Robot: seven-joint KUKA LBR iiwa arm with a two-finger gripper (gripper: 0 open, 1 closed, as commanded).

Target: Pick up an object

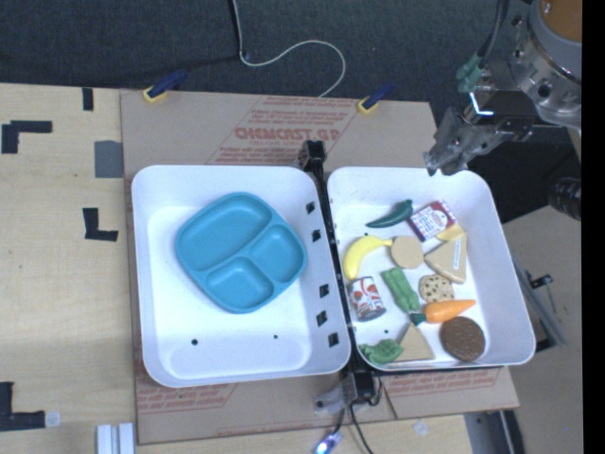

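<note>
Your hand (444,159) hangs above the 1 o'clock corner of the right shallow white plastic bin (501,244), just outside its rim. Nothing sits between its tips. You cannot tell from this slant whether it is open or closed.

No object is lifted yet, so I judge this as the approach step, before any descent.

The candidates all lie in the right bin. At 12 o'clock of the pile is a dark green toy chilli pepper (389,215), with a small maroon and white packet (431,220) just beside it at 3 o'clock. A yellow toy banana (363,252) lies toward 9 o'clock. A red and white can (367,297) sits below it, and an orange toy carrot (447,309) rests near 4 o'clock. A round brown cookie-like disc (463,339) holds the 5 o'clock corner.

The left white bin (151,253) carries a blue plastic divided tray (240,251), well apart from the hand.

Your next move likely calls for travel toward 7 o'clock, over the pile, then a straight drop. The chilli and packet are nearest. The pieces touch or crowd each other, so pick one with free flanks. Otherwise the tips may land on a neighbour.
</note>
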